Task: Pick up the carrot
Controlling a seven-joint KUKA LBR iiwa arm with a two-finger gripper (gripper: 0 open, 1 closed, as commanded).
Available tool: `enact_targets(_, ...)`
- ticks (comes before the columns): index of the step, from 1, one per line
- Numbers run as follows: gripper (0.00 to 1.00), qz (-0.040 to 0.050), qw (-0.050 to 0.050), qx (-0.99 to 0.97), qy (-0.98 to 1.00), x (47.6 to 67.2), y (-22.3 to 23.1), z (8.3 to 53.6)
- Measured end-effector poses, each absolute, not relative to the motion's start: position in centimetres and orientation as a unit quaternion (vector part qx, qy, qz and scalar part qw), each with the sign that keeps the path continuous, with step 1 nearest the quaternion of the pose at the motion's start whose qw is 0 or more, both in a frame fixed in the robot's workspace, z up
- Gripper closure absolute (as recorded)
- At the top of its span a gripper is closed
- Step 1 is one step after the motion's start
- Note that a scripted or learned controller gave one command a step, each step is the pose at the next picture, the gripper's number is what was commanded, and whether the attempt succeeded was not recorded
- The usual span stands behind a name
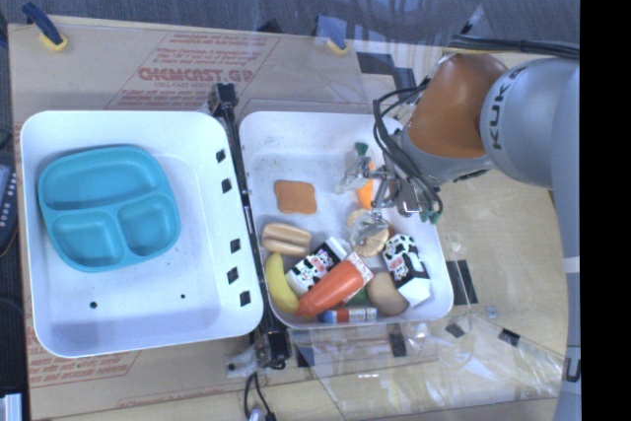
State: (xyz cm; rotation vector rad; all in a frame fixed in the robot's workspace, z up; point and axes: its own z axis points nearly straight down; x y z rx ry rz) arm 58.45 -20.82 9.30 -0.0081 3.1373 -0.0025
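Near the front edge of the right bin point(258, 212) lies the carrot point(333, 288), a toy one with an orange body, tilted so that its thick end points up and to the right and its narrow end points down-left. It is crowded: a banana point(280, 285) touches it on the left, 1 black-and-white milk carton point(319, 263) lies just above it, a second carton point(405, 271) stands to its right, and a hot dog bun point(286, 238) is a little farther up. The gripper point(380, 197) is above the middle of this bin, well apart from the carrot, close to a small orange piece point(366, 192). Whether it is open or closed I cannot tell, because cables and metal parts hide it. The left bin point(118, 320) holds a blue divided tray point(106, 205).

To do the step well, I think the arm should move toward the front of the bin, turn the wrist so the closing direction crosses the short width of the carrot, and come down on its thick part, where neighbours leave most room.
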Motion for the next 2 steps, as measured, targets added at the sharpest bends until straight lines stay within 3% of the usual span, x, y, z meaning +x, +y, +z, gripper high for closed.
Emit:
enact_targets(1,1.00,-0.0017,0.005,-0.007,1.000,58.7,-20.7,10.6)
enact_targets(2,1.00,-0.0005,0.006,0.096,0.995,59.2,-15.5,22.3)
